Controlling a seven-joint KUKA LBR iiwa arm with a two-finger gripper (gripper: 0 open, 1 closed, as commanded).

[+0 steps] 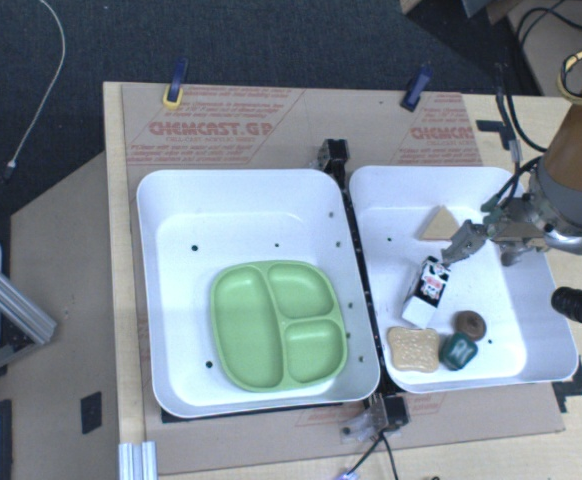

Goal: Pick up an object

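Jaws (464, 240) low in right bin (541, 363), spread or not: cannot tell. Just left-near: black-white box (427, 290). Tan wedge (437, 225) far; brown ring (469, 324), teal object (459, 351), cracker-like square (413, 349) near. Green divided plate (276, 324) in left bin (171, 298).

- The bench (121, 268) was topped with a brown cardboard sheet (271, 118) printed in red lettering.
- Two shallow white bins sat side by side on it, touching: the left bin (161, 268) and the right bin (541, 358).
- A yellow clamp (175, 89) and a blue clamp (415, 88) gripped the sheet's far edge.
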